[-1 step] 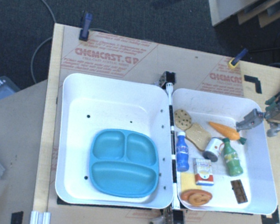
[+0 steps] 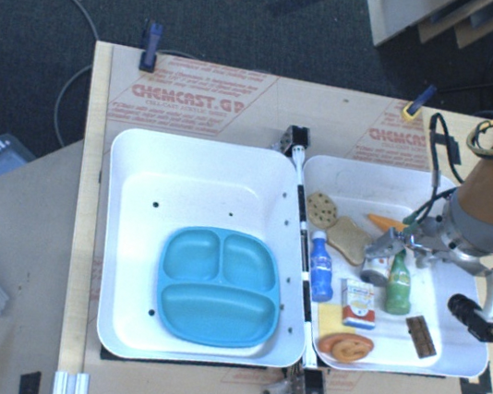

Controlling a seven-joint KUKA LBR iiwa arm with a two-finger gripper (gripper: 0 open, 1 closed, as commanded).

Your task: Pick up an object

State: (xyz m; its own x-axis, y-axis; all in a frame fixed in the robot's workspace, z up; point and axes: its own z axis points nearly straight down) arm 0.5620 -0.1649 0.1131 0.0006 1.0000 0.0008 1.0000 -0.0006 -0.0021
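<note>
I see the left bin (image 2: 140,164) holding one blue tray (image 2: 218,287), three compartments, lying flat toward the bin's 5 o'clock corner.

Across the divider, the right bin (image 2: 353,176) carries the clutter. Along its left wall a blue bottle (image 2: 320,266) lies lengthwise, cap toward 12 o'clock. At 12 o'clock from it sits a round cookie (image 2: 322,209), and just beside that, toward 4 o'clock, a tan bread slice (image 2: 346,239). A yellow slab (image 2: 330,317) lies at 5 o'clock from the bottle, touching a red-and-white carton (image 2: 359,306). At the bin's 6 o'clock rim rests an orange-brown round piece (image 2: 346,347). An orange carrot (image 2: 384,223) lies at 12 o'clock from the gripper (image 2: 386,257).

The gripper hangs over the bin's middle, at the green bottle (image 2: 398,284), which stands just below it at 5 o'clock. Whether its grip is closed on the bottle I cannot tell. A brown bar (image 2: 422,337) lies at 5 o'clock from the green bottle.
</note>
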